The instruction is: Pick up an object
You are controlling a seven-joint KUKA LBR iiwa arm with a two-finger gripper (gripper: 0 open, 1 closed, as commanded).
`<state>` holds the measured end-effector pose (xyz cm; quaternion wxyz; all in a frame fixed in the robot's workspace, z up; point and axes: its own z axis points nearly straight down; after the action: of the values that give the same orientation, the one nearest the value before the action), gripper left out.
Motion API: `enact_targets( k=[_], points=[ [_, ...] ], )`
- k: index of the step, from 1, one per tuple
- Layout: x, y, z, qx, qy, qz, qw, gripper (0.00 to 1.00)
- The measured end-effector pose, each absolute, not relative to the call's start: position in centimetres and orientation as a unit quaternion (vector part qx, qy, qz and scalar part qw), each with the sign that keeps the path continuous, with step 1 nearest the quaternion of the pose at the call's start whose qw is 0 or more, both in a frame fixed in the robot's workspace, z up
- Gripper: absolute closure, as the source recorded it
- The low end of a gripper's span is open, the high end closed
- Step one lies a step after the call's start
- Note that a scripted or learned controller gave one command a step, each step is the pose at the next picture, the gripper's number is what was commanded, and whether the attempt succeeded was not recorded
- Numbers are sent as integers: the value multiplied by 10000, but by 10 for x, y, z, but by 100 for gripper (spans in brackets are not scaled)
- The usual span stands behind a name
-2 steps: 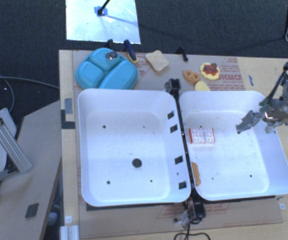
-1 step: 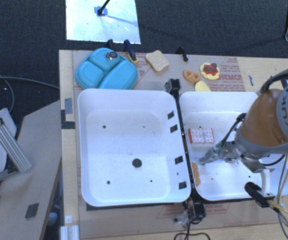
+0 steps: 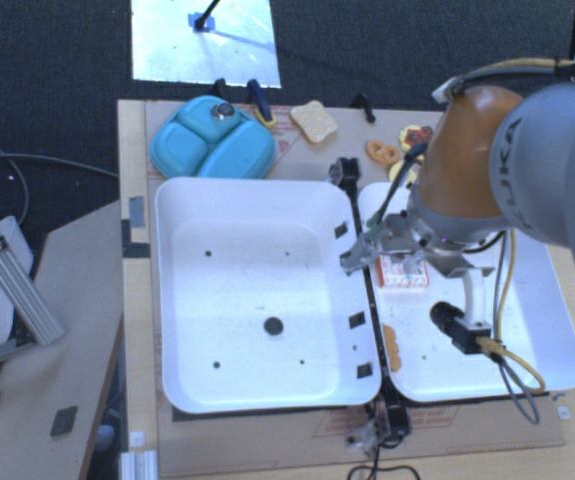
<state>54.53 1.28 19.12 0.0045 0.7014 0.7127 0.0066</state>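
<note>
Overhead, the grey arm (image 3: 557,158) comes in from the right edge and bends down over the right bin (image 3: 557,348), 1 of 2 shallow white bins that sit side by side on the bench. Its orange band (image 3: 472,153) bulks large above the wrist and covers much of that bin's upper part. Below the band the wrist points downward at the bin's left half, close to the divider where the bins meet. The gripper (image 3: 407,258) hangs directly over a small red-and-white box (image 3: 403,274) that lies on the bin floor; whether its jaws are spread or pressed together cannot be told, because the wrist housing hides them from above, and nothing can be seen held. A black cylindrical fitting (image 3: 457,328) with yellow cable juts from the wrist toward the bin's front. Just below the box, near the divider, lies a small orange-brown piece (image 3: 391,346). The left bin (image 3: 182,268) shows a dark round spot (image 3: 273,325) on its floor. Behind the bins, on the bench, rest a blue divided plate (image 3: 212,140), a slice of toast (image 3: 314,121) and a small pretzel-shaped item (image 3: 382,151).
</note>
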Motion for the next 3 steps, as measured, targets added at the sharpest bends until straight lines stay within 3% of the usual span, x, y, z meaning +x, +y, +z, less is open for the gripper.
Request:
enact_targets(
  k=[1,2,3],
  points=[
    [551,-44,331,7080,7061,59,80,0],
    [545,23,180,7039,7103,-27,-44,0],
    [547,19,199,7055,7087,15,12,100]
  ],
)
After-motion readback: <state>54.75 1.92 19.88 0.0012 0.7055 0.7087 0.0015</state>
